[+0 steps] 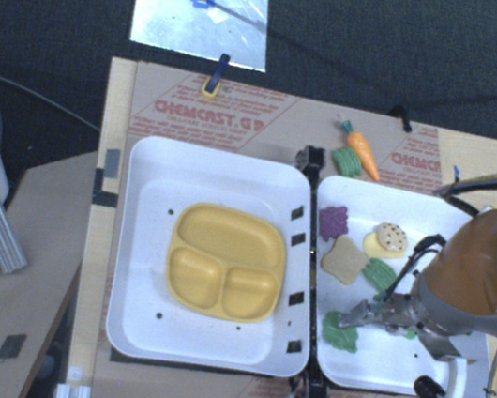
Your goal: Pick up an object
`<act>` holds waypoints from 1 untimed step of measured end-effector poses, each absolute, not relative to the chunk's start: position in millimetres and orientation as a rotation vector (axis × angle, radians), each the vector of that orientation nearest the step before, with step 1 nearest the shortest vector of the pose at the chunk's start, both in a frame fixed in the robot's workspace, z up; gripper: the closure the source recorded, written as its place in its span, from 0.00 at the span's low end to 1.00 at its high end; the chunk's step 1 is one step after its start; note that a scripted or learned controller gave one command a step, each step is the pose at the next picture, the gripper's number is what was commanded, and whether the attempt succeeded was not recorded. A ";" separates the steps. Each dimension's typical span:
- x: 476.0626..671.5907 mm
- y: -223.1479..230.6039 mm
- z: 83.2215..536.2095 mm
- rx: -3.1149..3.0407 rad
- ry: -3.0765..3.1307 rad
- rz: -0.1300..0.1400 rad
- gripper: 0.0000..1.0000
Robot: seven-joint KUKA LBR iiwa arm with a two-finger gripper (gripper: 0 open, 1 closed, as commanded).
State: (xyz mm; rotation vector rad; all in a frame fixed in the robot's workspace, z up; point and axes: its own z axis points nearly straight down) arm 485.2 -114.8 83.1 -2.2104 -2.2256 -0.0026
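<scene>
While over the right bin, my gripper touches a green toy at 7 o'clock; jaw state unclear.

Red print on the brown cardboard sheet beneath the bins reads roughly "CHEMCAST" — plus unclear letters — at far left; the repeat at far right is too partly covered to read

Two white bins sit side by side. The left bin has a yellow tray in the middle. In the right bin, the gripper is low, right by a green toy. A purple toy, a cookie and a tan toast lie above it.
</scene>
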 end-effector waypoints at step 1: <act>492.2 -190.7 85.4 -2.230 -2.221 0.000 0.00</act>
